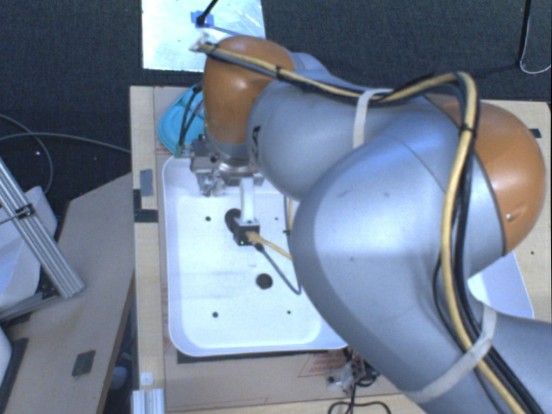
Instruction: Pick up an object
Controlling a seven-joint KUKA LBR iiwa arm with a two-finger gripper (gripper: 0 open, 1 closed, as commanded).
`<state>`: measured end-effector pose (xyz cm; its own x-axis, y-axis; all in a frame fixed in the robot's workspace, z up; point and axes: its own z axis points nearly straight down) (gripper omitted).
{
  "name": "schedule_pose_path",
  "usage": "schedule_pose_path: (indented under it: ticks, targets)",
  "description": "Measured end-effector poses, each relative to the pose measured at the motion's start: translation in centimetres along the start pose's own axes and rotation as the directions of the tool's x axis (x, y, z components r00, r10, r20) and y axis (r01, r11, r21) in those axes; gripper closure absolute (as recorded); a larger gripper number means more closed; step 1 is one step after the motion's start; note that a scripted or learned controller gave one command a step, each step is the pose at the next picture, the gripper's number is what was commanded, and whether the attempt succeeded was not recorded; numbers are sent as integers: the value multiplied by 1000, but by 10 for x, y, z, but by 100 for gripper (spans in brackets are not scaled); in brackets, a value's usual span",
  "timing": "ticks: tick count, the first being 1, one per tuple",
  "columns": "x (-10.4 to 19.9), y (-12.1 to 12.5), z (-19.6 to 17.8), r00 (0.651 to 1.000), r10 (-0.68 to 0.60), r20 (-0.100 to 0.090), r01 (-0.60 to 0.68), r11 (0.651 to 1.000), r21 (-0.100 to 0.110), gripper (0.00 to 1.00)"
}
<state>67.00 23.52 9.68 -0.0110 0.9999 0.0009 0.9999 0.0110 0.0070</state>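
Observation:
My gripper (216, 178) hangs over the far left corner of the left white bin (185, 257), close to its back rim. The orange band of the wrist sits right above it and hides what is beneath. A small dark round thing (264, 280) lies on the bin floor, nearer the middle and well in front of the gripper. Just beyond the bin's far rim a light blue object (178, 119) rests on the bench, partly covered by the wrist.
The arm's large grey links (388, 231) cover the right bin and the right side of the view. A shiny sheet (172, 24) lies behind the bench. An aluminium frame (34, 240) stands to the left, off the bench.

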Motion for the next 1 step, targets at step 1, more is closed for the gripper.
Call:
schedule_pose_path:
  ticks: [1]
  targets:
    - [-23, 3, -175, 1000, 10, -5, -10, 1000, -15, 100]
